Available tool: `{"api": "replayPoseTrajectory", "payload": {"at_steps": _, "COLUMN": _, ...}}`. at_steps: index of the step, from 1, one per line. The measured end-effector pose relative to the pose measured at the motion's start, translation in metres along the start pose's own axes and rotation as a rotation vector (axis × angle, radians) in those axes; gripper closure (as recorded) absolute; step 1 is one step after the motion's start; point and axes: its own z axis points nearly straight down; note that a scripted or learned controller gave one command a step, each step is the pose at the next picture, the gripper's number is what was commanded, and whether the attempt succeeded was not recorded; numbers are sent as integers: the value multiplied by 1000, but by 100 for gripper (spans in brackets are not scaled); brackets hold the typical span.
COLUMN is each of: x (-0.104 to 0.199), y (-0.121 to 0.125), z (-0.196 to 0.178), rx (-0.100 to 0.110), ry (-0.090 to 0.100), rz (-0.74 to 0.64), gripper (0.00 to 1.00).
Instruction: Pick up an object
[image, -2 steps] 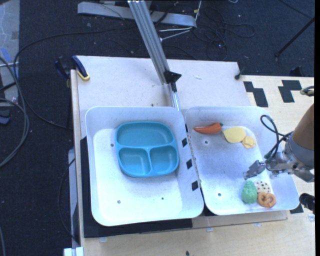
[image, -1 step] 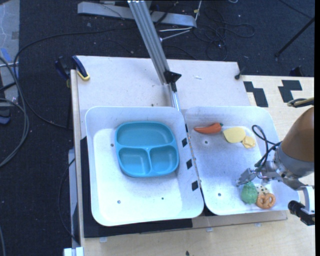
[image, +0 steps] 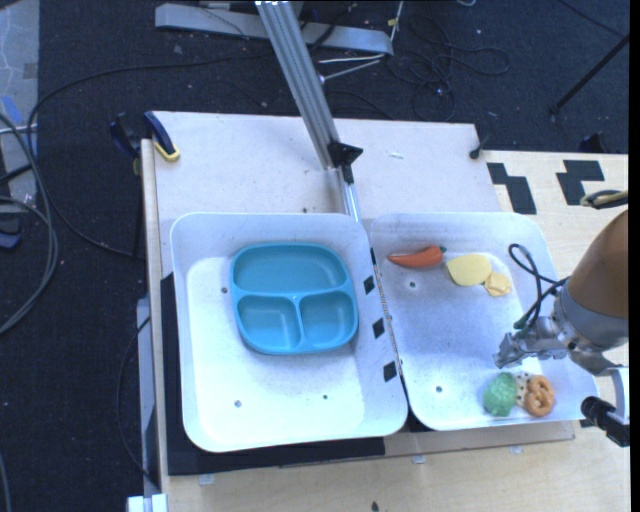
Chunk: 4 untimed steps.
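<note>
In the right bin (image: 440, 330) lie a red-orange carrot (image: 416, 258) and a yellow toy food piece (image: 470, 269) with a smaller yellow bit (image: 497, 285) at the far side. A green leafy toy (image: 500, 394) and a brown pretzel (image: 538, 395) rest near the front right corner. My gripper (image: 514, 350) hangs low over the bin's right side, just behind the green toy and the pretzel. Nothing shows between it and the bin floor.
The left bin (image: 210, 390) holds a blue three-compartment plate (image: 295, 297). A metal pole (image: 305, 85) slants down to the bins' far edge. A black cable (image: 528, 268) loops over the right bin near the arm.
</note>
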Motion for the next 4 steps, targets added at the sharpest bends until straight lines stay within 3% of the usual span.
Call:
{"api": "replayPoseTrajectory", "payload": {"at_steps": 3, "x": -11, "y": 3, "z": -142, "rx": -5, "ry": -3, "rz": -4, "gripper": 100}}
{"api": "replayPoseTrajectory", "payload": {"at_steps": 4, "x": -12, "y": 3, "z": -173, "rx": -4, "ry": -2, "rz": -4, "gripper": 100}}
